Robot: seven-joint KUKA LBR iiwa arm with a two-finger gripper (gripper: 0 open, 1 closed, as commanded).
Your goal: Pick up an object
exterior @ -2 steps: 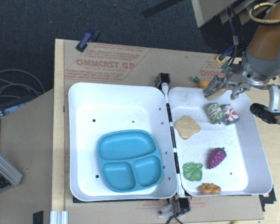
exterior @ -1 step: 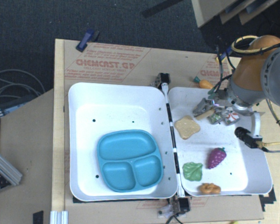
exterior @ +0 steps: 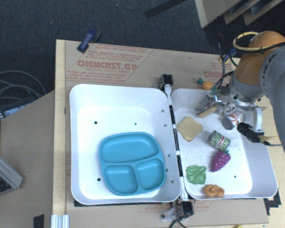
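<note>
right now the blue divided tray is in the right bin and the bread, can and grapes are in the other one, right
Not quite. The camera view shows the blue divided tray in the left bin, not the right. The bread, can and grapes lie in the other one, the right bin.

Bins: I count two white bins (exterior: 83,131).
Tray: one blue divided tray (exterior: 132,162).
Toy foods: I see five — bread slice (exterior: 189,128), can (exterior: 219,140), grapes (exterior: 220,160), green leaf (exterior: 195,174), pretzel (exterior: 213,190).

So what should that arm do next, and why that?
Probably shift the tool toward the bread slice and lower it there. The tool hovers at the far end of the right bin, and nothing shows between its tips. The bread lies nearest it, flat and apart from the small can and grapes.
</note>
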